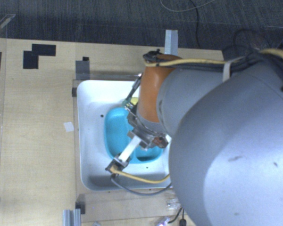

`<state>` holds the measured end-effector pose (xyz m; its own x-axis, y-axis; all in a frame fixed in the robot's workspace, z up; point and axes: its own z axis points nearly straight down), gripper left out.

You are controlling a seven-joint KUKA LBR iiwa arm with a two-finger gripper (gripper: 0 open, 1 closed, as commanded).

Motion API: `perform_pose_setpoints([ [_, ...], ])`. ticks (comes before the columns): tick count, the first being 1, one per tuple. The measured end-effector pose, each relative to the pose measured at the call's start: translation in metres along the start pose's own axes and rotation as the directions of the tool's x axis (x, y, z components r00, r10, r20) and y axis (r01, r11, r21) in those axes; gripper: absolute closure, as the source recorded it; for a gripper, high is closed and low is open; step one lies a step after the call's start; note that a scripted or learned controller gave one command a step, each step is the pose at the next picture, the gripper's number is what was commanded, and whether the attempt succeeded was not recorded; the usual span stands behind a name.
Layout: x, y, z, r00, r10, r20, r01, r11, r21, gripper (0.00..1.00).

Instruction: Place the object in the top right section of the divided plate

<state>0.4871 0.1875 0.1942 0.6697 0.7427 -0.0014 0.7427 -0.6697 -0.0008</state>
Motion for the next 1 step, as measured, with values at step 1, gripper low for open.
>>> perform_pose_setpoints([
  [1,0.0002,-0.0004,0.0002,1.000,-0.001,0.000,0.001,1.000,0.000,0.00],
])
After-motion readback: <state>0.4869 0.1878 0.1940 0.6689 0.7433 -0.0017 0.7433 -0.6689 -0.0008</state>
